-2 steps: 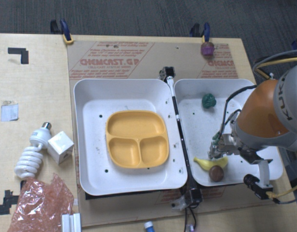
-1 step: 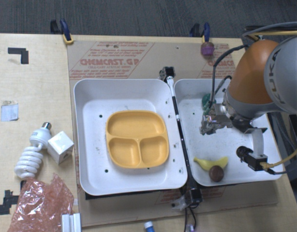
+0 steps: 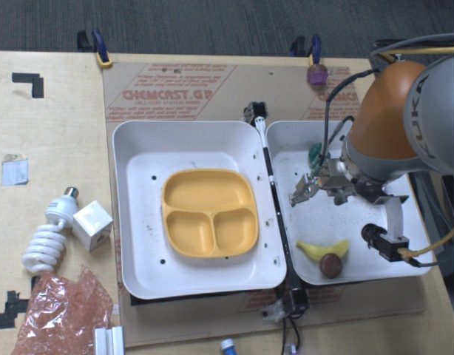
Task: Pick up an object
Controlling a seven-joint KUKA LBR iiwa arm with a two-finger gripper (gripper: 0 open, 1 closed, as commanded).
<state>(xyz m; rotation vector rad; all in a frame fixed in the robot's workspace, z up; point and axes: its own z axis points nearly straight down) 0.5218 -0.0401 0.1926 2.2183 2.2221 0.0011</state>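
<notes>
My gripper point(image 3: 302, 189) hangs over the middle of the right bin point(image 3: 286, 135), pointing toward its left wall. Its fingers stand open with nothing between them. A yellow banana point(image 3: 322, 248) lies near the bin's front edge, with a brown round object point(image 3: 330, 265) touching it on the front side. Both sit well in front of the gripper. A small green object point(image 3: 314, 152) lies at the back of the bin, partly hidden by the wrist.
The left bin point(image 3: 131, 198) holds a yellow divided plate point(image 3: 210, 213). Outside the bins, a spiral light bulb point(image 3: 48, 235), a white cube point(image 3: 92, 224) and a crumpled pink bag point(image 3: 61, 309) lie on the bench at left. A purple object point(image 3: 317, 74) sits behind the right bin.
</notes>
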